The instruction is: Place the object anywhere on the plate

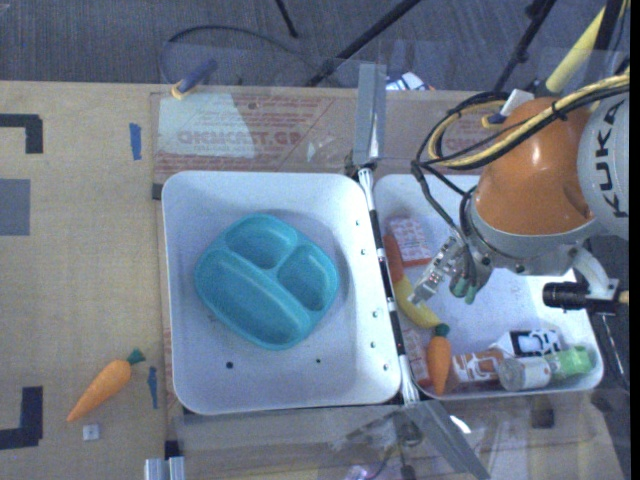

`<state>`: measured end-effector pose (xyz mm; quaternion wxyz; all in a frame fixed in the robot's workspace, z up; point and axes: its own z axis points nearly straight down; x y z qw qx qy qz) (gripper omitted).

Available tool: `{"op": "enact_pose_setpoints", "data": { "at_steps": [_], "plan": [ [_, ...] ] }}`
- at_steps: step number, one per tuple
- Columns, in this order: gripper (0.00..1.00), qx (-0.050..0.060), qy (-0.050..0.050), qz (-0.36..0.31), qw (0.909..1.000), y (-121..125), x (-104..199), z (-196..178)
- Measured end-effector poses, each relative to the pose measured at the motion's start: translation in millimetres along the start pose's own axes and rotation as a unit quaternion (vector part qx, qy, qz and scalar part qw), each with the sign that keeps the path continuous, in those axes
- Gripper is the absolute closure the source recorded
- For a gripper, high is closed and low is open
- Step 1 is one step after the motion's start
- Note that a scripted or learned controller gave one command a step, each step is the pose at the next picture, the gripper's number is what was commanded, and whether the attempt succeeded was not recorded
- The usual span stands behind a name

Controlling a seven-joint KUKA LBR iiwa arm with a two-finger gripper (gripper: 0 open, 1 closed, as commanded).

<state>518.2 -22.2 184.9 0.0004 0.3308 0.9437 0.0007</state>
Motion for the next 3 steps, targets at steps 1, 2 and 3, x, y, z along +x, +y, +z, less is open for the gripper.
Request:
{"op": "enact_pose_setpoints", "data": {
  "at_steps": [1,2,3],
  "plan": [
    [1.0,-0.001,-0.001,-0.026,0.9997,77.5,56.2,-17.6],
    [1.0,-0.001,-0.001,-0.038,0.9993,136.4,113.8,-38.3],
    [1.0,-0.002,-0.001,-0.13,0.9915,167.0,183.0,-57.5]
  ]
}}
